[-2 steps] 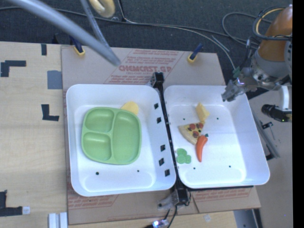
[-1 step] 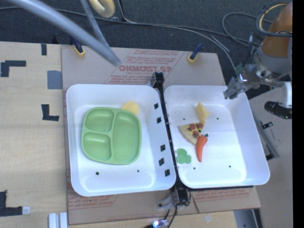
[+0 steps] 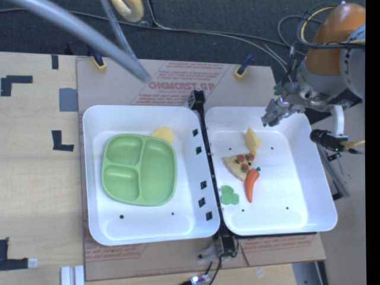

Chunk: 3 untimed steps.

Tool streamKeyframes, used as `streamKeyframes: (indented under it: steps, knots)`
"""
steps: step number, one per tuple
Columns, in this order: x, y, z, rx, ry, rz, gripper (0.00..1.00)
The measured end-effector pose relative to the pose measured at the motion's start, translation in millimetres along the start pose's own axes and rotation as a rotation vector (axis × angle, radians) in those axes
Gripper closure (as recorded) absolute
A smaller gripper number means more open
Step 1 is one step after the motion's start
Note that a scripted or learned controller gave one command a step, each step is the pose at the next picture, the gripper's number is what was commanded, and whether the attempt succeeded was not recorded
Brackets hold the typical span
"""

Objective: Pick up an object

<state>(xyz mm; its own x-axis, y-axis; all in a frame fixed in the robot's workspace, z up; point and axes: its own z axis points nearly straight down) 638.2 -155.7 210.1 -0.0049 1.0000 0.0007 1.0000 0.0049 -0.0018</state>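
Note:
The right bin (image 3: pixel 297 159) holds a pale yellow chunk (image 3: pixel 253 139), a pizza slice (image 3: pixel 239 164), an orange carrot (image 3: pixel 252 184) and a green broccoli piece (image 3: pixel 228 195). My gripper (image 3: pixel 272 115) hangs over the bin's far rim, up and to the right of the yellow chunk, apart from every item. Nothing shows between its fingers, and their spread is too small and dark to read.
The left bin (image 3: pixel 95 159) holds a green divided plate (image 3: pixel 140 169) with a yellow piece (image 3: pixel 162 135) at its far edge. A black divider (image 3: pixel 203 159) runs between the bins. Cables and the arm's body (image 3: pixel 332 52) crowd the right side.

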Motion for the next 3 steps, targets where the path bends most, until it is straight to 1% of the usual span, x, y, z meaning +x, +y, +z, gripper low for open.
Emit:
streamKeyframes:
  steps: [2, 3]
  knots:
    - [105, 11, 12, 0.0, 0.0, -0.001, 1.0]
    - [163, 13, -3, -0.002, 0.0, -0.002, 1.0]
